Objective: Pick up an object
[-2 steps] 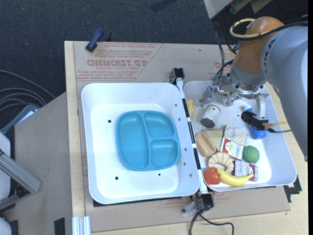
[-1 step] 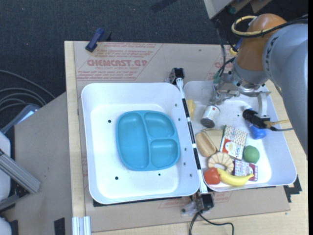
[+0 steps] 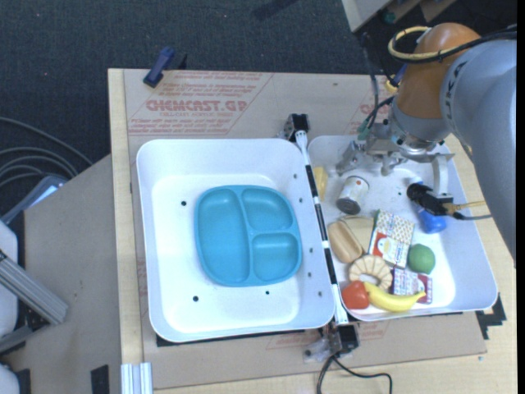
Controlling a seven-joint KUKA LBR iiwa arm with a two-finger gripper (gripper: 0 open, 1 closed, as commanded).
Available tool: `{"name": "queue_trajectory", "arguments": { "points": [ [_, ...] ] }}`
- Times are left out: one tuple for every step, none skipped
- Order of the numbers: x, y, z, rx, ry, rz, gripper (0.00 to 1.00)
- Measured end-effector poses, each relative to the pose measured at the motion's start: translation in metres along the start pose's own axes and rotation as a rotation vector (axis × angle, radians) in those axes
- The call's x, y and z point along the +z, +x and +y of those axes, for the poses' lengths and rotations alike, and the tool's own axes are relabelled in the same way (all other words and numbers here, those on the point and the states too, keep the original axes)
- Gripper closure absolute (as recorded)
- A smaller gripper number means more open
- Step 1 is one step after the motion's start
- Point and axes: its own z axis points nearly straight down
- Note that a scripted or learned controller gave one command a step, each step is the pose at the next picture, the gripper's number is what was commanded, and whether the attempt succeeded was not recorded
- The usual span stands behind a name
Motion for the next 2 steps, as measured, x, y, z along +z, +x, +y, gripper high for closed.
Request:
{"name": "queue_trajectory", "arguments": {
  "points": [
    [0.011,0.009,-0.001,0.0,0.001,-0.001,0.0],
    [0.01,0.019,0.0,0.0,0.001,-0.001,0.0]
  ]
}}
